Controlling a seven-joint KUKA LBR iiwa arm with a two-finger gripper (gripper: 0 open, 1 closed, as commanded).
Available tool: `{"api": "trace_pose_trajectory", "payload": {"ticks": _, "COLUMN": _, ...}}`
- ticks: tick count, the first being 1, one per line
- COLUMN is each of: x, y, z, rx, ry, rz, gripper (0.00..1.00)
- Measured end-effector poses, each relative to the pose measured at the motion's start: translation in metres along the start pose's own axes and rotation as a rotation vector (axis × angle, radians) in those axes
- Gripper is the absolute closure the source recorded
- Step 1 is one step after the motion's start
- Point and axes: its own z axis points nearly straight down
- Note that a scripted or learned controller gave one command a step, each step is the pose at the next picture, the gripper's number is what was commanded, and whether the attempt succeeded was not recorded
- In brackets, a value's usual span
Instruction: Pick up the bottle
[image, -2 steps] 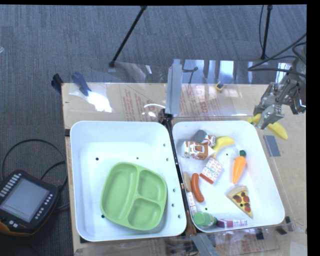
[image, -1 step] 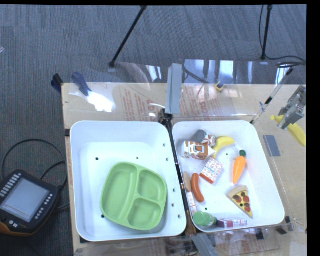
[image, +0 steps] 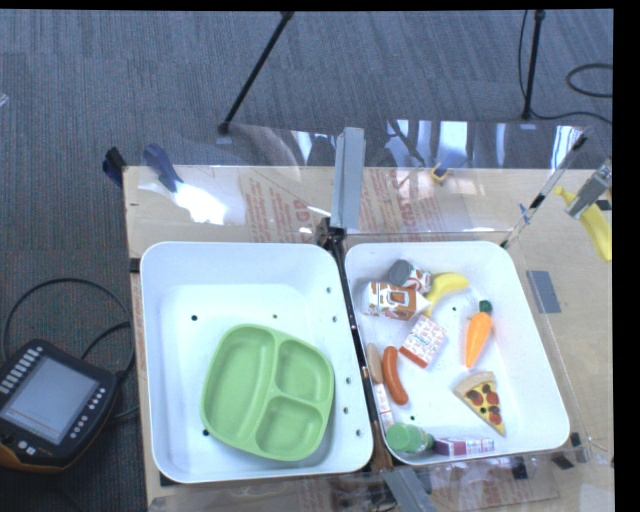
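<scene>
The bottle (image: 407, 438) lies in the front left corner of the right bin (image: 530, 330). Its green end faces the camera, and its body seems to run back along the bin's left wall. A pink box (image: 463, 446) lies just to its right, and an orange sausage (image: 394, 376) lies just behind it.
The right bin also holds a brown-and-white carton (image: 391, 299), a grey lump (image: 400, 271), a banana (image: 447, 285), a carrot (image: 477, 336), a red-and-white box (image: 424, 342) and a pizza slice (image: 482, 397). In the left bin (image: 180, 290) sits a green divided plate (image: 268, 392). A grey post (image: 348, 180) stands behind the bins.
</scene>
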Motion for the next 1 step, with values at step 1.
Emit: {"api": "trace_pose_trajectory", "payload": {"ticks": 1, "x": -0.0173, "y": 0.0243, "z": 0.0007, "rx": 0.002, "ry": 0.001, "rz": 0.346, "gripper": 1.00}}
